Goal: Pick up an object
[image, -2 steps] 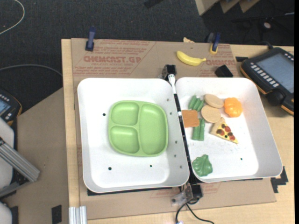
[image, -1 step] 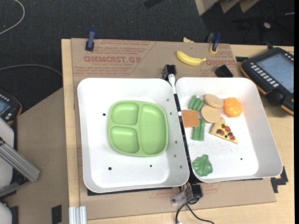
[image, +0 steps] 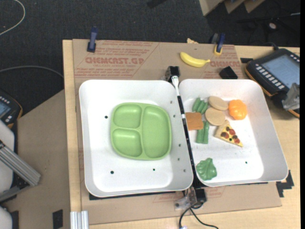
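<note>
Objects for picking, largest first: a green three-part plate [image: 141,130] lies flat in the middle of the left bin [image: 93,128]. In the right bin [image: 267,142] I see a pizza slice [image: 229,135], an orange [image: 238,109], two tan discs [image: 217,109] overlapping, a brown square [image: 194,121] by the shared wall, green sticks [image: 203,133] and a leafy piece [image: 207,169] near the front rim.

The food clusters toward the bin's back left; its right and front floor are bare. The plate has open floor on all sides.

Both bins rest on a board [image: 119,61] clamped to the bench. A banana [image: 194,60] lies on the board behind the bins, a pendant [image: 279,70] at right, dark carpet [image: 95,8] beyond. I cannot tell how the jaws stand.
</note>
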You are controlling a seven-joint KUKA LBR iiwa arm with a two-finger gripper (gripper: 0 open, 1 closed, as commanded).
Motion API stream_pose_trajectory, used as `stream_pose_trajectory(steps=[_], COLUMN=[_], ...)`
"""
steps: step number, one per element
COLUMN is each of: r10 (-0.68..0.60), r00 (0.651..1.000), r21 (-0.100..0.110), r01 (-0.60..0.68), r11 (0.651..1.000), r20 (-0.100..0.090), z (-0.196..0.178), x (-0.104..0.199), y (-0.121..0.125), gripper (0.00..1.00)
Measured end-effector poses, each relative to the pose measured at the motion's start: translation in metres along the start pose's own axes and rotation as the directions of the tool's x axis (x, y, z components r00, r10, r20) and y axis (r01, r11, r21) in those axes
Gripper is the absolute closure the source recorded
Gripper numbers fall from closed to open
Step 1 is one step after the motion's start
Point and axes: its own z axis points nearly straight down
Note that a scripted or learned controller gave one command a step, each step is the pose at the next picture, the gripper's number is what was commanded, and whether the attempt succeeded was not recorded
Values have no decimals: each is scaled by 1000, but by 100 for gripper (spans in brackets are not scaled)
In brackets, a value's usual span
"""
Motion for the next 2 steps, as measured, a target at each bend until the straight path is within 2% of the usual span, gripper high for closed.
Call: stream_pose_trajectory(steps=[1, 2], r10=[-7, -5], r00=[1000, 1000], r21=[-26, -2], r01=[7, 5], r11=[1000, 1000], r20=[6, 2], z=[-82, 28], x=[45, 77], y=[2, 2], gripper=[100, 100])
